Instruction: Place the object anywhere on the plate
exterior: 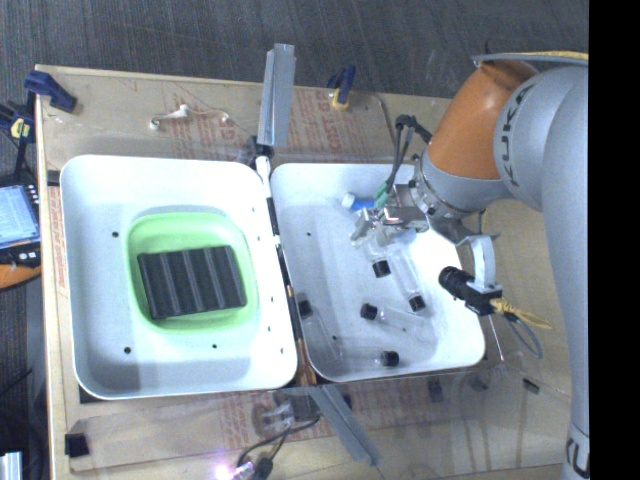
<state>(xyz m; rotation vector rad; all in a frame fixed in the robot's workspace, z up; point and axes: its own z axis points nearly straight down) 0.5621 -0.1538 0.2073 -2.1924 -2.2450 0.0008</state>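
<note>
Nearby, clear vials (398,268) scattered, green plate (190,268) apart

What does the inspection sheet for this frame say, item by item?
Surface: wooden bench bearing a left bin and a right bin.
Job's things: green plate in the left bin, carrying a dark ribbed block; small clear vials with black caps scattered in the right bin.
Clutter: blue clamps at the bench edges.
Grippers: gripper low over the right bin; state of its jaws unclear.
Cables: wires along the wrist.
Surroundings: dark carpet; a screen at the left edge.
</note>
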